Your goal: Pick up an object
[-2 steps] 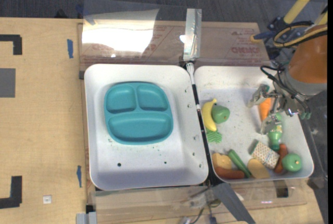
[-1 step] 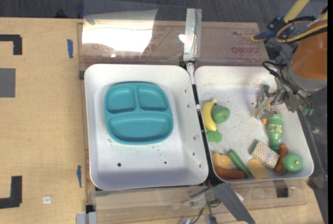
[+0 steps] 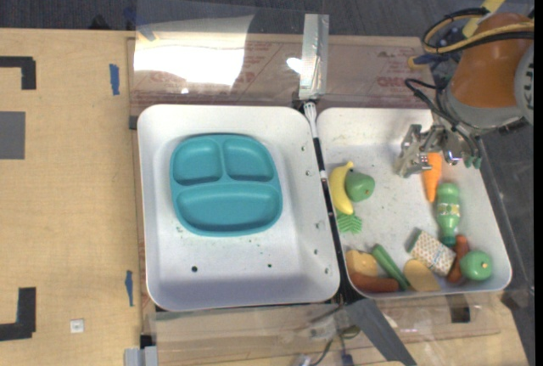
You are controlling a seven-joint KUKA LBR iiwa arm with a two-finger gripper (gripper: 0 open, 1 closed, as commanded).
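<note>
My gripper [image 3: 427, 154] is hanging low over the back part of the right bin [image 3: 373, 128], coming in from the right with the orange band of my arm [image 3: 485, 67] just above it, and honestly I can't tell whether it's spread or pinched together, the metal bits are too jumbled from this angle. An orange carrot [image 3: 432, 177] sits right under it, touching or nearly touching the metal, but I can't say it's actually between anything, so I'm not calling it held. Just past the carrot toward the front there's a green bottle-shaped toy [image 3: 447, 210] lying along the right side of the bin. Over on the left side of that same bin a yellow banana [image 3: 340, 188] lies next to a green apple-ish piece [image 3: 361, 187], the two touching, and a small ridged green bit [image 3: 349, 224] sits just in front of the banana. The front edge of the bin is a pile: a yellowish potato-looking lump [image 3: 361, 261] on a red sausage thing [image 3: 372, 282], a dark green stick [image 3: 390, 265] leaning across, a tan bread-like piece [image 3: 419, 273], a speckled cracker square [image 3: 433, 253] on top, and a round green fruit [image 3: 476, 264] in the front right corner. The left bin [image 3: 161, 211] holds a teal divided plate [image 3: 226, 184], flat and roughly centered, well apart from everything else. Both bins sit side by side on the desk [image 3: 59, 186], touching along the middle.
</note>
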